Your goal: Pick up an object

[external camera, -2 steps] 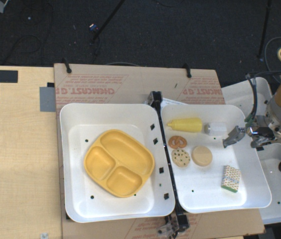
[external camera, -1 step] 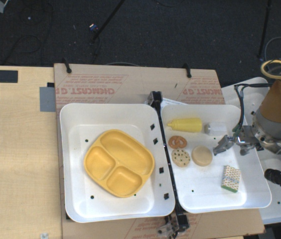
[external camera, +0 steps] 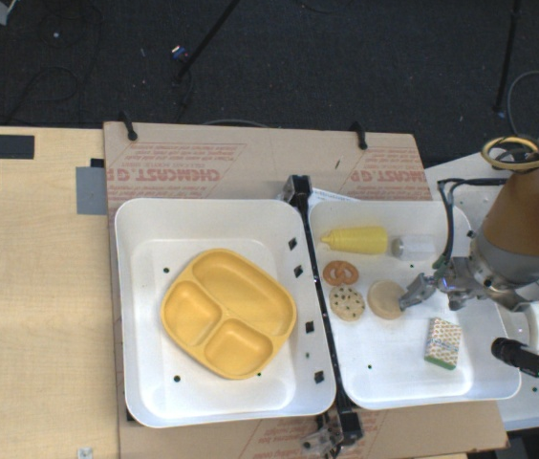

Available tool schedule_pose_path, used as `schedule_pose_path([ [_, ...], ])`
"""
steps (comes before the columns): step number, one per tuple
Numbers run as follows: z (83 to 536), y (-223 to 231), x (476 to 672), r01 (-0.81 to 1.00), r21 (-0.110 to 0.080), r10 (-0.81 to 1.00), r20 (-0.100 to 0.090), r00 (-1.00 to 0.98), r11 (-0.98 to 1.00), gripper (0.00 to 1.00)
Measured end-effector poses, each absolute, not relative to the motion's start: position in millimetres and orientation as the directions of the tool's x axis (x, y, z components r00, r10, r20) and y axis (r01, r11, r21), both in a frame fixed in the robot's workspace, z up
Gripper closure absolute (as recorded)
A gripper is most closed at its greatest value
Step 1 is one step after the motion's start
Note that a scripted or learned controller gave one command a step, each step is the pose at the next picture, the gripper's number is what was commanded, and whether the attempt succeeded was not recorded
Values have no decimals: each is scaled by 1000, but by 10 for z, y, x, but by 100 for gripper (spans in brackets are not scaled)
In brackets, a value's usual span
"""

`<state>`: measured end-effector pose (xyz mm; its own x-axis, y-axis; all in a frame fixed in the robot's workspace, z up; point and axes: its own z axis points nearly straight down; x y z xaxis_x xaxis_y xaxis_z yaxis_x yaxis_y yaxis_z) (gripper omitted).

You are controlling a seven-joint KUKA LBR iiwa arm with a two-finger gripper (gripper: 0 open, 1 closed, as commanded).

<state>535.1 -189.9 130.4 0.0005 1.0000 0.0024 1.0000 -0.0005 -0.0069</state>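
Left bin point(external camera: 145, 256): one yellow divided tray point(external camera: 228, 312), lying flat and slightly askew near the middle. Its size likely makes it a poor first choice for a two-finger grasp.

Right bin point(external camera: 413, 385): five small items.
- Yellow bottle point(external camera: 355, 241), on its side along the far wall, pale cap end pointing right.
- Pretzel point(external camera: 340, 273), flat, just in front of the bottle.
- Speckled cookie point(external camera: 348, 303), flat, just beside the pretzel on the near side.
- Plain tan disc point(external camera: 384, 299), flat, right of the cookie and close to it.
- Small green-and-white box point(external camera: 443, 342), lying apart from the others toward the near right.

My hand point(external camera: 419, 291): reaching in low from the right, its tip just beside the tan disc. I cannot tell how far my hand is open, and I see nothing held in it.

Judgement: the tan disc is the likeliest target, being nearest my hand; its flatness leaves little edge to catch, so a slip seems the main risk.

Worktop point(external camera: 31, 304): pale wood, left of the bins.
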Motion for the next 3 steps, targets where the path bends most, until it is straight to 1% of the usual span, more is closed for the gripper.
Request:
schedule_pose_path([
  [1, 896, -1888, 5368, 1000, -1, 1000, 5, 1, 0, 0],
  [2, 1036, -1897, 5389, 1000, 5, 1000, 3, 1, -1, 100],
  [3, 1652, -1933, 5345, 1000, 2, 1000, -1, -1, 1, 100],
])
